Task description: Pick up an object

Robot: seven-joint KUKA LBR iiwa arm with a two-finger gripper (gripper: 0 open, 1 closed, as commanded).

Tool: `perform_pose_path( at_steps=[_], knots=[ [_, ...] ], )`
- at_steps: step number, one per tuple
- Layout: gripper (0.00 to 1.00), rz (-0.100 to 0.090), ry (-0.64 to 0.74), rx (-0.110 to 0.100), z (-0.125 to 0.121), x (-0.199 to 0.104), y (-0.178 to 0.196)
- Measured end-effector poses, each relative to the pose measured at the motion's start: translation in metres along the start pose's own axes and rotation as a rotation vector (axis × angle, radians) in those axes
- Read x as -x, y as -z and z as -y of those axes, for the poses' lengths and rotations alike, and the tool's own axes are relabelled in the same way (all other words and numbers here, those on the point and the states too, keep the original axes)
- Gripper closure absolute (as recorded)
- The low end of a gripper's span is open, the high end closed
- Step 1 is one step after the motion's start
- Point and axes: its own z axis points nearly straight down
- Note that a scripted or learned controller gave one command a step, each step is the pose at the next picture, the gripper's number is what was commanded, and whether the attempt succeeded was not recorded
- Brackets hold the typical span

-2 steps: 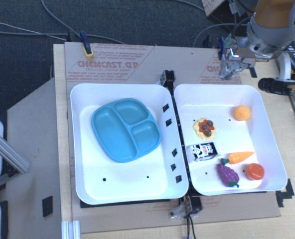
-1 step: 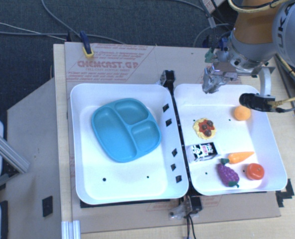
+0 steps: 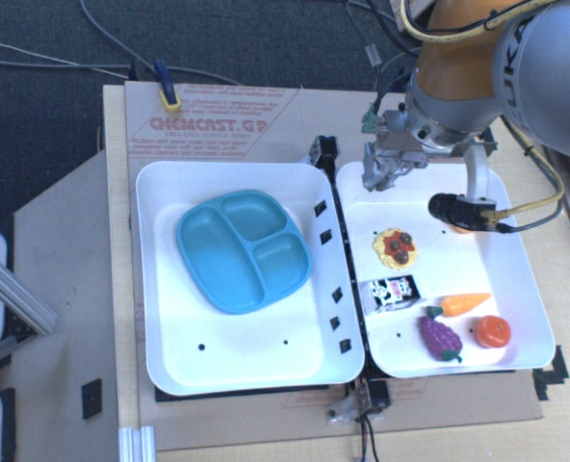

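We are hovering the jaws (image 3: 381, 176), spread state unclear, at the right bin's (image 3: 531, 287) back-left corner; descending risks striking the rim, missing the pizza (image 3: 396, 247).

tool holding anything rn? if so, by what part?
Nothing held. The tool hangs over the right bin's far-left corner, nothing between its fingers; the pizza lies apart in the bin.

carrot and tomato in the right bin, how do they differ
The carrot is long and tapered, lying on its side; the tomato is round. The carrot is orange; the tomato is redder. The carrot lies nearer the bin's middle; the tomato sits closer to the near right corner. Both are small toy foods resting loose in the right bin, close to the purple grapes.
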Motion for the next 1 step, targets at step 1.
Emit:
perform_pose_path(
  at_steps=[1],
  knots=[
    [1.00, -0.001, 0.001, 0.000, 0.0202, -0.0496, 0.0000]
  ],
)
